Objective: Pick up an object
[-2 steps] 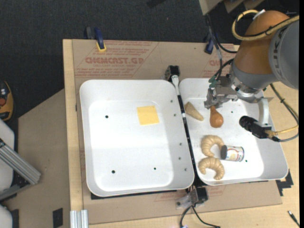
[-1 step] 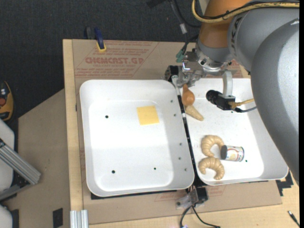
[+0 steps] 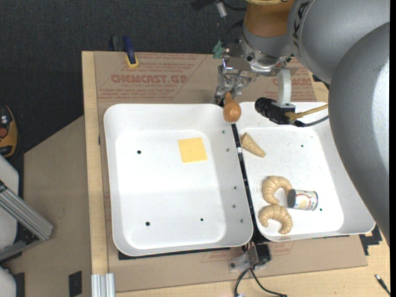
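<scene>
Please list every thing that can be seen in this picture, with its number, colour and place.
white bins: 2, white, side by side on the bench.
yellow square: 1, yellow, flat in the left bin.
brown egg-shaped object: 1, orange-brown, at the far end of the seam between the bins, just under the gripper.
cone-shaped piece: 1, tan, far part of the right bin.
croissants: 2, tan, near part of the right bin.
small can: 1, white label, lying beside the croissants.
cardboard sheet: 1, brown with red print, under the bins.
gripper: 1, metal, above the brown object.
</scene>
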Motion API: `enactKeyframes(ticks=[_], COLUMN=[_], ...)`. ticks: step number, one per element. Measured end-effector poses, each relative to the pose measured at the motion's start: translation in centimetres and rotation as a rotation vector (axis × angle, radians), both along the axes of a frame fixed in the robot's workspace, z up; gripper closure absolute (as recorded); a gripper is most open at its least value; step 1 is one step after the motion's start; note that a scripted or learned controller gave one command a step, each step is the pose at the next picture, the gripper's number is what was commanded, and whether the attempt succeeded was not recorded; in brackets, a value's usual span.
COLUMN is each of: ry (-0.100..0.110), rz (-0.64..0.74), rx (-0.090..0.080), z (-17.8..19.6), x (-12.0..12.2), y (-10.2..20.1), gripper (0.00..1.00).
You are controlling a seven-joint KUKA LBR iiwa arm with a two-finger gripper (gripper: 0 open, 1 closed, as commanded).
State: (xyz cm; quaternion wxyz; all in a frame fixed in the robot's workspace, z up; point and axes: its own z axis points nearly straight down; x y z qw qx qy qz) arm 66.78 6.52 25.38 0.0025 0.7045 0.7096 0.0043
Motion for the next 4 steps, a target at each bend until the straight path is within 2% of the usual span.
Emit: enactKeyframes(ticks=[1,2,3,4], ry=[0.014,0.019,-0.001,0.019], rz=[-0.001,-0.003,-0.005,-0.003], rx=[-0.001,-0.002,0.001,-0.003], z=[0.3,-3.0,5.7,0.3], x=[-5.3,-11.4,-10.2,-14.3], y=[7.1,10.2,11.0,13.9], gripper=[1.0,1.0,1.0,1.0])
